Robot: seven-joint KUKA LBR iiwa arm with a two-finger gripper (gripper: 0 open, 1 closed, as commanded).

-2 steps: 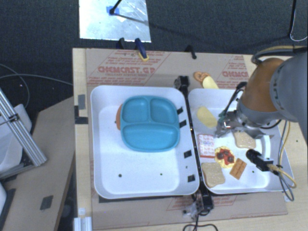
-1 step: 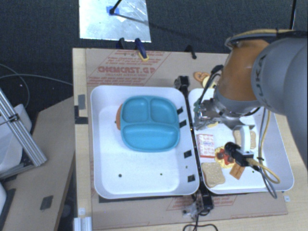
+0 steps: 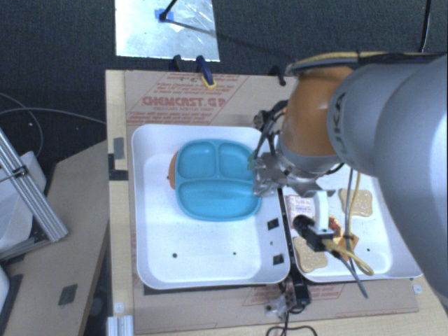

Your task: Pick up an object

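Glossy blue divided plate (image 3: 213,180), rounded corners, left white bin (image 3: 157,257), pincer (image 3: 260,180) at its rim, grip unclear

1. Blue divided plate (image 3: 213,180): plastic, three compartments, lies flat, right way up, in upper half of left bin, right rim near the bin's right wall.
2. Orange obj (image 3: 171,170): just a sliver visible, tucked under plate's left edge; kind can't tell.
3. Right bin: toast-shaped pieces (image 3: 360,203), (image 3: 310,255), yellow tongs-like item (image 3: 350,254), white/red small item (image 3: 301,206); clustered, partly overlapping.
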